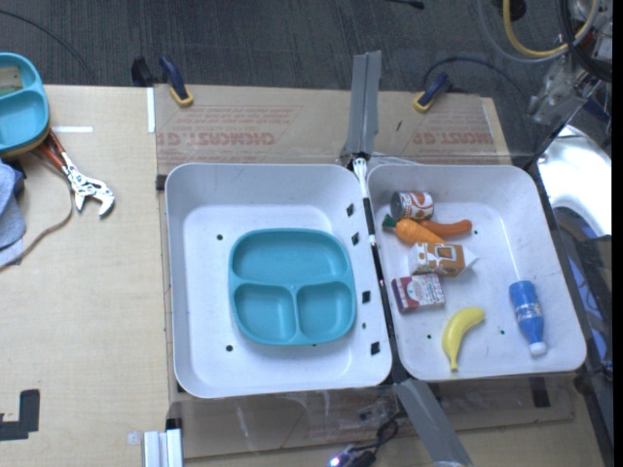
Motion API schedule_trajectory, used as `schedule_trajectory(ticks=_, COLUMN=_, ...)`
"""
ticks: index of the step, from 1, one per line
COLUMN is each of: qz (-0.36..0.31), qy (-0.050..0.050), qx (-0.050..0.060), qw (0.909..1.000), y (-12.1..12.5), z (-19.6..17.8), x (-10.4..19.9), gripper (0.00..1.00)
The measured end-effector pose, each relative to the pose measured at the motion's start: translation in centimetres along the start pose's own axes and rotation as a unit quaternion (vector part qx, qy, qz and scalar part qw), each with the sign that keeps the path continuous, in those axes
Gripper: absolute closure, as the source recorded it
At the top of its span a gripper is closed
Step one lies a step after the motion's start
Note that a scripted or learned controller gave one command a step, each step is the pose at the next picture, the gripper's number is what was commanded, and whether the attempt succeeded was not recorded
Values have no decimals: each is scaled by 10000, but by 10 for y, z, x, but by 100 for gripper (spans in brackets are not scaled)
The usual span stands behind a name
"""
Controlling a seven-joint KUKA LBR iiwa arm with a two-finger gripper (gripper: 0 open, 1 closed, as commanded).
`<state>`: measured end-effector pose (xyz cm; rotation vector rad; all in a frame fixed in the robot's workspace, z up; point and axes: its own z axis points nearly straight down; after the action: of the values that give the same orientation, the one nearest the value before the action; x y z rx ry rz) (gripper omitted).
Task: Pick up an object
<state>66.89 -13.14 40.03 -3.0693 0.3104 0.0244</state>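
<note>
Six small things in the right bin, a tray in the left.

Right bin (555, 251), smooth white with rounded corners: a round can (415, 204) touching a tapered carrot (428, 230), a boxy carton (443, 259), a flat packet (419, 292), a curved banana (459, 334) and a blue bottle (527, 314), the last two with room around them. Left bin (195, 261) bears a glossy teal three-part tray (292, 285). The hand (563, 90) sits beyond the bins' far right corner; wide or narrow, I cannot tell.

Two white bins (185, 290); a teal tray (292, 286), yellow banana (460, 333), orange carrot (433, 231), blue bottle (527, 313) with white cap.
</note>
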Motion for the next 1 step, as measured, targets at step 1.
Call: schedule_trajectory(ticks=1, qz=8, qy=-14, qx=46, qw=10000, y=-2, z=-7, x=1, gripper=100)
